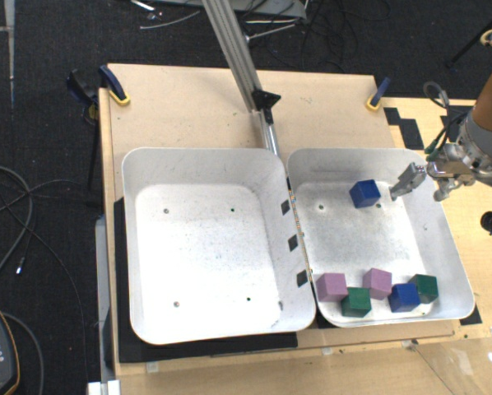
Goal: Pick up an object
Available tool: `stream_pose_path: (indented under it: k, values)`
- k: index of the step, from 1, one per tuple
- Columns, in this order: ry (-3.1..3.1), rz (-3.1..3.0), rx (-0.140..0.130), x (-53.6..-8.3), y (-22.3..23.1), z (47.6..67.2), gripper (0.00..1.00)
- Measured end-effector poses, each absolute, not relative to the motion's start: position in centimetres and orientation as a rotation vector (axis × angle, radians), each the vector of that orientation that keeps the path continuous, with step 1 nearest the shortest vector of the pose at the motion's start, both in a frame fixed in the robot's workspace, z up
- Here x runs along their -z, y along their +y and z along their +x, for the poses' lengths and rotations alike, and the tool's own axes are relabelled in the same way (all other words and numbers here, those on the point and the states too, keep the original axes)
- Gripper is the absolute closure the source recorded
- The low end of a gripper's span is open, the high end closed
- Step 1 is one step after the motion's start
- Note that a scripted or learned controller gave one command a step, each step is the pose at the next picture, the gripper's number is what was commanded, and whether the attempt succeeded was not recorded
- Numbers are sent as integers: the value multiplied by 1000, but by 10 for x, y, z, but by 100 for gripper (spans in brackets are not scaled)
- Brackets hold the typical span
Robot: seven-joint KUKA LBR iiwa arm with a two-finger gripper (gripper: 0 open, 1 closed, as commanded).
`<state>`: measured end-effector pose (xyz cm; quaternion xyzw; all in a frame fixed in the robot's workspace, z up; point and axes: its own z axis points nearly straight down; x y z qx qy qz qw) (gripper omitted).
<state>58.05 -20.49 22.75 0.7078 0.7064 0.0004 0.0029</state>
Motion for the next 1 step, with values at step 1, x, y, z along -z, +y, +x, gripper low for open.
stream_pose_path:
  k: [1]
  values:
    - [2229,2220,4,-113,-189,630,0]
